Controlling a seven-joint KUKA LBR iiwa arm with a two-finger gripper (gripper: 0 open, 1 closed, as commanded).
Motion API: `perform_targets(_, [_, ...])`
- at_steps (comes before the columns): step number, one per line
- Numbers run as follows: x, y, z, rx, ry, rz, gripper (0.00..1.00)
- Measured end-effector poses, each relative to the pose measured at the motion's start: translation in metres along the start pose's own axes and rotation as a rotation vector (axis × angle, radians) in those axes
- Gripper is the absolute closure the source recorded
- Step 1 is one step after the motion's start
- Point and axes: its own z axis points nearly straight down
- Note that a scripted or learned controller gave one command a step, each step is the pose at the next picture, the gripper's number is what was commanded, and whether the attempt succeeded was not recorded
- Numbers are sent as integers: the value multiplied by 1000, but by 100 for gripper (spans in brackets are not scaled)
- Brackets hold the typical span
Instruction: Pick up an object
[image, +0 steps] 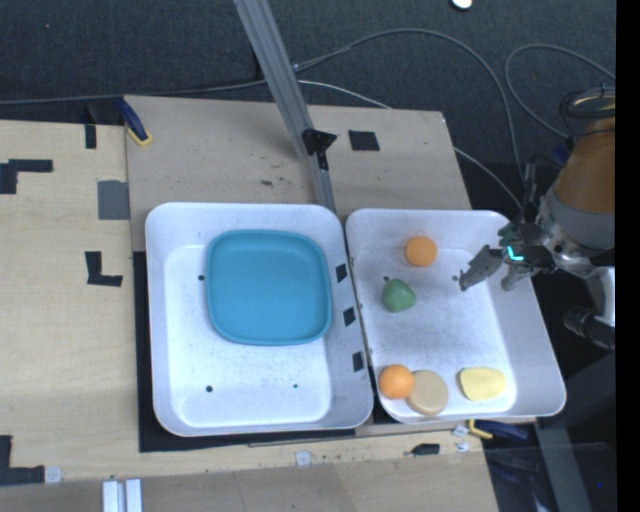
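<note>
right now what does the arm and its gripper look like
The arm comes in at the right edge: a rounded body with an orange band above a pale grey wrist section. The gripper at its end is small and dark grey, with two thin fingers and a small teal-lit spot near its base. Thin pale cables loop over the dark floor behind it.

Light wood bench (60, 330) w/ black tape marks; dark carpet floor (150, 45), cables (480, 70).
</note>
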Motion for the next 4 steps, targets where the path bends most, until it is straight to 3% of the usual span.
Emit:
perform_targets(1, [0,0,0,0,0,0,0])
perform_targets(3, [-1,15,116,5,1,0,0])
perform_targets(4, [-1,16,133,-1,-1,0,0])
